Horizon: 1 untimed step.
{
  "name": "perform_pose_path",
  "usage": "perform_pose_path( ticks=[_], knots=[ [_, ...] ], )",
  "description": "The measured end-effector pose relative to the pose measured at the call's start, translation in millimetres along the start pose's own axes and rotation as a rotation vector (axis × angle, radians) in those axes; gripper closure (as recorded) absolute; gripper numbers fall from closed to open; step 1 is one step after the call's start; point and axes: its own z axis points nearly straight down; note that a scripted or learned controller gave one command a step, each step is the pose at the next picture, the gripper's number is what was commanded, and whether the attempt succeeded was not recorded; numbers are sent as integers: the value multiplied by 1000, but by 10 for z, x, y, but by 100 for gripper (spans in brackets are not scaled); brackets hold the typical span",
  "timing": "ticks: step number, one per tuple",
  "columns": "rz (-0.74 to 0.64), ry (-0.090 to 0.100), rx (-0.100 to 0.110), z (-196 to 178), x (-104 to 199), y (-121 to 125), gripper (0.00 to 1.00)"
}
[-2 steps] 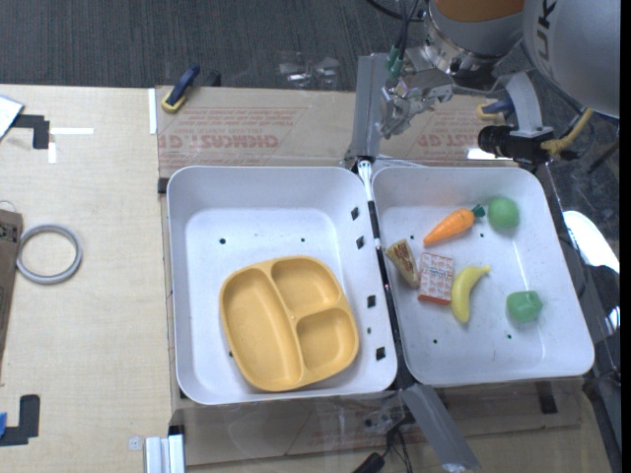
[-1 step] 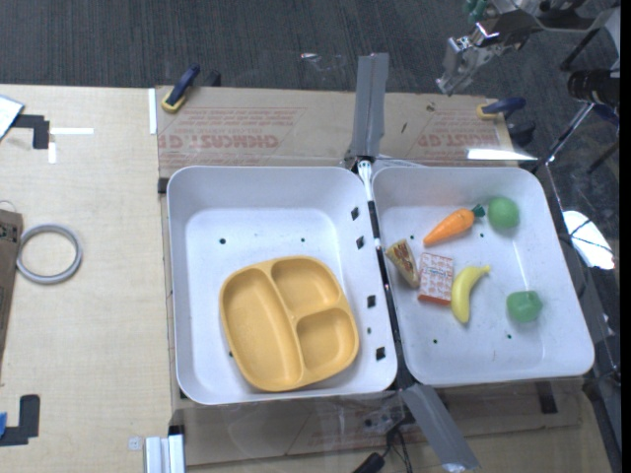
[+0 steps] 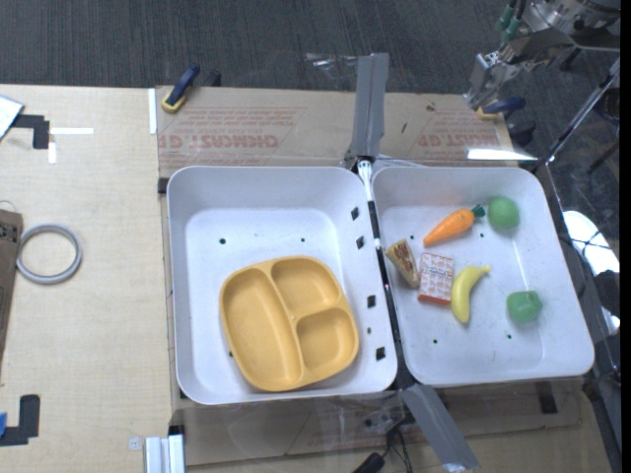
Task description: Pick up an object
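The right bin [image 3: 552, 358] holds an orange carrot [image 3: 450, 226], a round green fruit [image 3: 503, 213], a yellow banana [image 3: 465, 291], a green block [image 3: 524, 306], a small red-and-white packet [image 3: 436, 277] and a tan wedge of food [image 3: 402, 261]. My gripper [image 3: 490, 75] hangs at the top right, above the cardboard behind the right bin and well away from all of these. Nothing is visible between its fingers.
The left bin [image 3: 197, 264] carries a yellow divided plate [image 3: 288, 320]. A roll of tape [image 3: 46, 253] lies on the bench at the far left. A blue-and-yellow clamp [image 3: 180, 88] sits on the cardboard at the back left. A grey strip [image 3: 370, 106] runs between the bins.
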Motion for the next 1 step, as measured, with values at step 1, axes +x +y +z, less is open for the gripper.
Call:
perform_pose_path(
  ticks=[1],
  knots=[
    [53, 1, 2, 1819, 852, 45, 100]
  ],
)
